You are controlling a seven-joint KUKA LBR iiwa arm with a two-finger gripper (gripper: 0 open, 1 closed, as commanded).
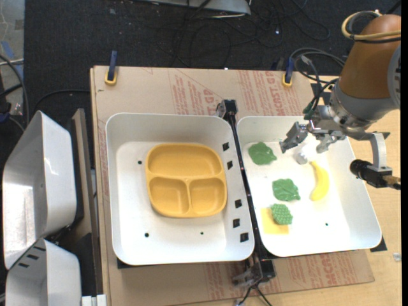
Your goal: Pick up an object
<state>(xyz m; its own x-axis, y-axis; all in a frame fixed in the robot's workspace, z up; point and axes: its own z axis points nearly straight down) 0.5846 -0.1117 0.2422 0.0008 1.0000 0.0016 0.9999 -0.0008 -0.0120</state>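
Observation:
The right bin (357, 231) holds a yellow banana (319, 182), two flat green leafy pieces (261, 153) (285, 189), and a green broccoli-like piece (281, 213) lying on a yellow slab (273, 225). My gripper (307, 141) hangs over the upper part of this bin, above and left of the banana and to the right of the upper green piece. Its two fingers stand apart with nothing between them.
The left bin (124, 164) carries a yellow divided tray (187, 178). A black clip strip (237, 171) runs between the two bins. Both bins rest on a cardboard sheet (166, 85). White containers (35, 177) stand at the far left.

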